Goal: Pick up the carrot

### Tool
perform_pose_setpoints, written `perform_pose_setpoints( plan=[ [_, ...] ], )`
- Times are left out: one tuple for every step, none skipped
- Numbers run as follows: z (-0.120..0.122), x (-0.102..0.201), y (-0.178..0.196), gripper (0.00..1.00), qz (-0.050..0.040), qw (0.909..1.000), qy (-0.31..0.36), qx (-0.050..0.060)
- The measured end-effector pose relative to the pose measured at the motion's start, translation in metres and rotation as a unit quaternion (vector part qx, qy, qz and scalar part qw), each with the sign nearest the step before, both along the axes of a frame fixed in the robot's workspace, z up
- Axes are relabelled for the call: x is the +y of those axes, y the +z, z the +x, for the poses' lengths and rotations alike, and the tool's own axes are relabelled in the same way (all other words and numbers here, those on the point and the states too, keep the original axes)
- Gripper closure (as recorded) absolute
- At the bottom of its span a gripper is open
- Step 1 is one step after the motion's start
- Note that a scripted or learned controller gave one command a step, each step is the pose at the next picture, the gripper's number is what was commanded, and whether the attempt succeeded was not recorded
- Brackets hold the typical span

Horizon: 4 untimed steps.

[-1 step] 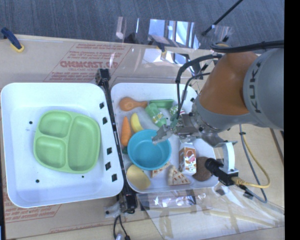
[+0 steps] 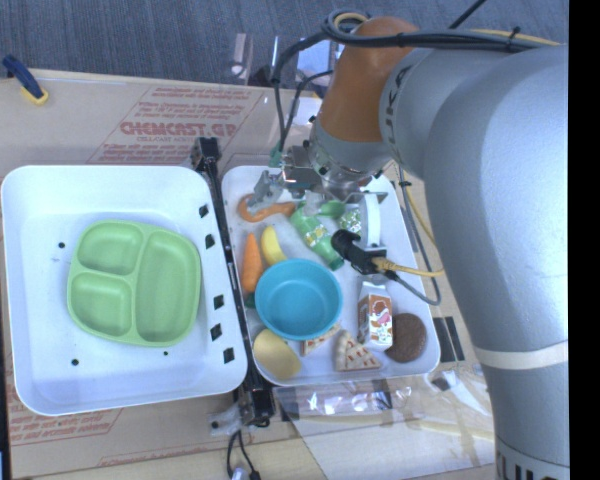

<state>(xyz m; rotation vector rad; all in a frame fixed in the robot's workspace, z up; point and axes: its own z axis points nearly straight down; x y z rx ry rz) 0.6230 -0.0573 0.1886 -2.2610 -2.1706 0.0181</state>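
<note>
Carrot (image 2: 251, 262) lies in the right bin (image 2: 426, 353), hard against its left wall, long axis running far to near. Blue bowl (image 2: 298, 299) sits just beside its near end; banana (image 2: 271, 245) just to its right.

Gripper (image 2: 298, 182) hangs over the far end of that bin, above an orange curled piece (image 2: 261, 209) and green items (image 2: 315, 232). Cannot tell whether it is spread or closed; wrist hardware hides it.

Judgement: looks like a toy carrot, so probably light, stiff, smooth, a bit slippery, not fragile. Best hold seems across the thick middle, pinching the short width. The wall on the left leaves little room for a finger there; the bowl crowds the near end.
</note>
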Motion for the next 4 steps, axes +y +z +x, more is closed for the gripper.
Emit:
perform_pose_setpoints(
  plan=[
    [-0.023,-0.033,-0.045,0.0,0.0019,0.9983,0.059,-0.001],
    [-0.027,-0.037,-0.098,0.0,-0.0003,0.9987,0.051,-0.002],
    [-0.027,-0.036,-0.088,1.0,0.0,0.9985,0.054,0.001],
    [-0.022,0.034,0.004,1.0,-0.0001,0.9974,-0.072,-0.004]
  ],
)
